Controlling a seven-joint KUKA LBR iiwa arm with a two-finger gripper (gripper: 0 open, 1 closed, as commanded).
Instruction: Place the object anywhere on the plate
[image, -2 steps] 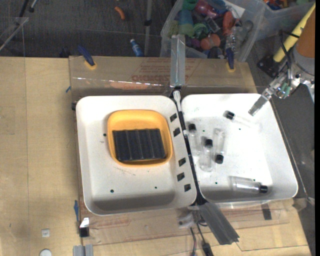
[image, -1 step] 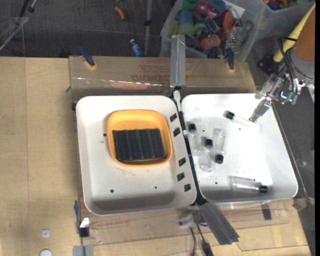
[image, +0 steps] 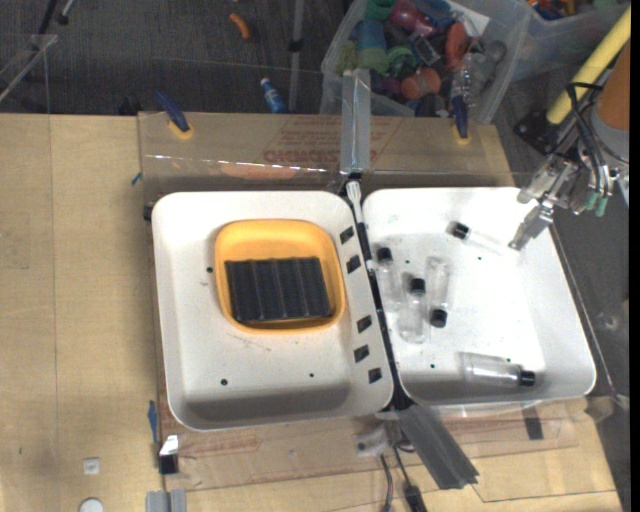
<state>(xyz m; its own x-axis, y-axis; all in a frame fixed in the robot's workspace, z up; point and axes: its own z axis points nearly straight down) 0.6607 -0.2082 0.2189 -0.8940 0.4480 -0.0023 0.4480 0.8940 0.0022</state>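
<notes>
I've got the gripper (image: 532, 218) hanging at the 2 o'clock corner of the right bin (image: 560, 300). It's a thin metal thing, and from this slant I honestly can't tell how it's set. Nothing visible in it.

The objects are clear plastic vials with black caps, scattered over the right bin's glossy white floor. One small vial (image: 459, 231) lies up around 12 o'clock of that bin, near the gripper but apart from it. A cluster (image: 415, 295) of several sits toward 9 o'clock, hard to separate because the clear plastic nearly vanishes against the white. A longer tube (image: 495, 370) lies on its side at 5 o'clock, cap pointing right.

The plate (image: 278, 274) is in the left bin (image: 190, 330), a rounded-square orange dish with a raised rim. A dark ribbed slab (image: 278, 288) covers most of its floor, so the bare orange is mostly a band along the top and sides.

Between the bins runs a divider (image: 365, 300) with black tabs. Back at 12 o'clock of the whole view there's a tub of colourful toys (image: 420, 40), well clear of everything.
</notes>
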